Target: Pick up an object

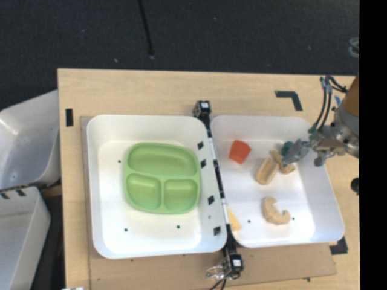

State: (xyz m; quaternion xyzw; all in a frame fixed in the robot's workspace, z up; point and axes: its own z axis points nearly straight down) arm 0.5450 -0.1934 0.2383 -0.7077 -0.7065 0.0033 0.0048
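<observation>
Three tan, bread-like pieces lie in the right bin (314, 222), and the one the coming move seems to turn on is the small tan piece (284, 162) at the far right, touching the gripper (294, 152). That piece sits just left of and slightly nearer than the fingertips, so the reach is very short. Whether it sits between the fingers I cannot tell, nor how wide they stand. Just left of it lies a longer tan piece (266, 171), its long axis slanting from near-left to far-right. A curved tan piece (275, 211) rests nearer, well apart. One orange block (239, 151) stands further left, and one yellow scrap (233, 223) hugs the near-left wall. One green divided plate (162, 177) occupies the left bin (103, 234).
</observation>
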